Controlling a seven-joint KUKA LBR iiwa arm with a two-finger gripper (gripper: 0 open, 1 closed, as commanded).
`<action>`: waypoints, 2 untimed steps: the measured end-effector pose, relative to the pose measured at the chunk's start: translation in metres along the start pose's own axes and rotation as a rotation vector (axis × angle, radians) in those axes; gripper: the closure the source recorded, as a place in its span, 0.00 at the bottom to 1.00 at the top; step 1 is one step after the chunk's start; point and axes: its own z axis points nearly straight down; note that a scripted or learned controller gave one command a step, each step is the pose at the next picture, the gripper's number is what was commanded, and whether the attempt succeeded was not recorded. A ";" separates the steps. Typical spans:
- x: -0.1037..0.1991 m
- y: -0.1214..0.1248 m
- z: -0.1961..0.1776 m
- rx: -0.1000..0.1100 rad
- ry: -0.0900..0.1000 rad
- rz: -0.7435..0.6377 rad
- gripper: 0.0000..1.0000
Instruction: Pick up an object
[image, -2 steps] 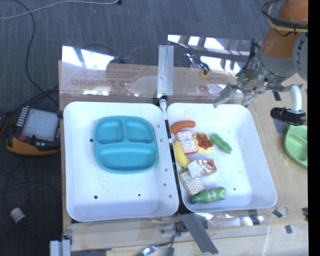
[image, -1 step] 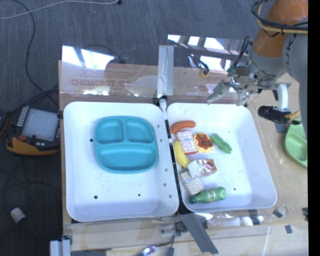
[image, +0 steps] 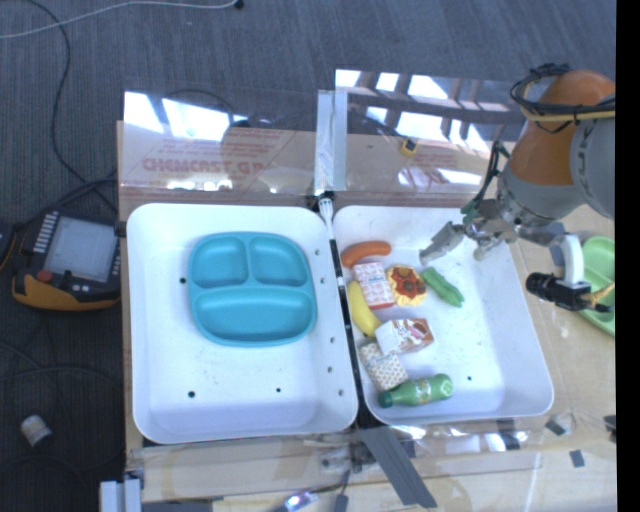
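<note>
The green pepper (image: 443, 287) lies loose in the right bin (image: 500, 330), at five o'clock of the pizza slice (image: 406, 285) and nearest the hand (image: 462, 238). The hand hovers at the pepper's one o'clock, fingers apart, nothing between them. It should drop straight down, straddling the pepper's narrow width, clear of the pizza slice, before closing.

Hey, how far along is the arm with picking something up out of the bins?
Nothing looks picked up yet. The gripper hangs over the right bin near the green pepper, with nothing seen between its fingers. The hot dog, banana and green bottle lie in the bin. The grasp and the lift are left.
</note>
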 end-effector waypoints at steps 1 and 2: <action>0.007 -0.020 0.074 -0.018 -0.004 -0.004 0.00; -0.003 0.052 0.081 -0.018 -0.001 -0.048 0.00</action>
